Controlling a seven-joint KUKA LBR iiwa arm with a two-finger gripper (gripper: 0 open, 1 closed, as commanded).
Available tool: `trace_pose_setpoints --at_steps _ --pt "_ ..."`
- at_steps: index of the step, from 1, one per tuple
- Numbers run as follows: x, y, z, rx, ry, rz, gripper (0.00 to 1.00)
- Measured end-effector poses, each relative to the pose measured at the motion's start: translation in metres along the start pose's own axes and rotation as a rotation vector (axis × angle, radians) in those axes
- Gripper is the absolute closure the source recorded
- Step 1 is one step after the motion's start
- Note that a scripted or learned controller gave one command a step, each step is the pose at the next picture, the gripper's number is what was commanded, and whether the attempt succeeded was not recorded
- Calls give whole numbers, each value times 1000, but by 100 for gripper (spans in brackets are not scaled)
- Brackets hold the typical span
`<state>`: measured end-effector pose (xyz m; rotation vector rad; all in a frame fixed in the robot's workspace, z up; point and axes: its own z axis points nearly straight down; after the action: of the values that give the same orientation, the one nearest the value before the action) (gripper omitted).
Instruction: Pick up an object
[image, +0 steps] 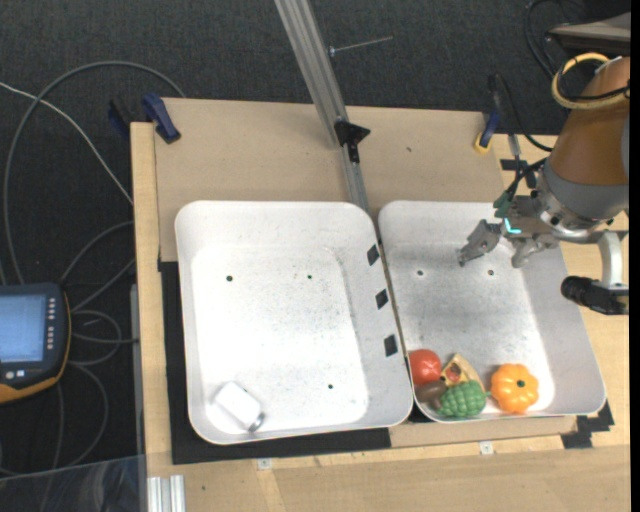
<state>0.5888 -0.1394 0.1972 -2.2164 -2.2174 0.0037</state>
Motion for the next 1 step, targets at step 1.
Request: trace_pose_setpoints --at_steps 1 --pt "0 1 -2 -5 -1 -1 0"
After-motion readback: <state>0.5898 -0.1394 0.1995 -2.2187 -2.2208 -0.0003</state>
